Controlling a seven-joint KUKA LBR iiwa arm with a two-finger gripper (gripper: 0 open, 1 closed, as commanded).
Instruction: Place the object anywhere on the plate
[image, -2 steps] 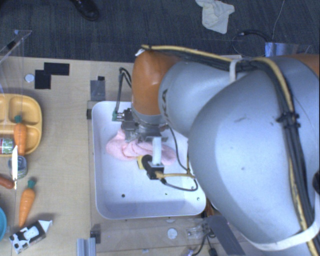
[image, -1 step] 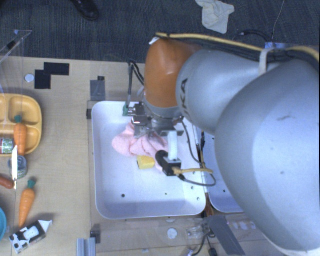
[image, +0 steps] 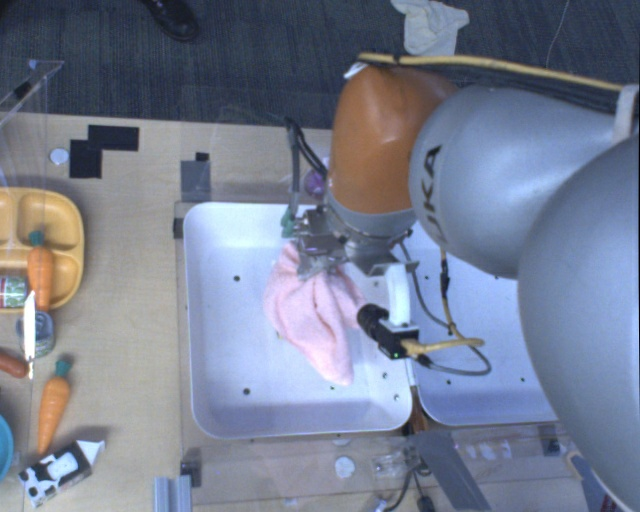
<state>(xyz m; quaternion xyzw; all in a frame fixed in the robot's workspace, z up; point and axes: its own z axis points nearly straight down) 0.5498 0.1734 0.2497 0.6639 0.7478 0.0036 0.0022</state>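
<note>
1. While the grey arm (image: 520, 200) reached in from the right over the left bin (image: 215, 400), its gripper (image: 313, 255) sat right at the upper end of a pink cloth (image: 312, 315).
2. The cloth was in the middle of the left bin, bunched narrow under the gripper and spreading wider toward the bin's near wall. Whether its lower part rested on the floor of the bin or hung just above it could not be told.
3. How far the gripper was open, and whether it truly had hold of the cloth, could not be told, because the wrist covered its tip.
4. The yellow plate (image: 55, 215) lay on the bench well to the left of both bins, far from the cloth. It was divided into sections, and a small carrot (image: 38, 272) lay on it.
5. A second carrot (image: 52, 398) and a black-and-white carton (image: 62, 468) lay on the bench nearer the front left corner.
6. The right bin (image: 480, 400) sat just beside the left one, largely covered by the arm.
</note>
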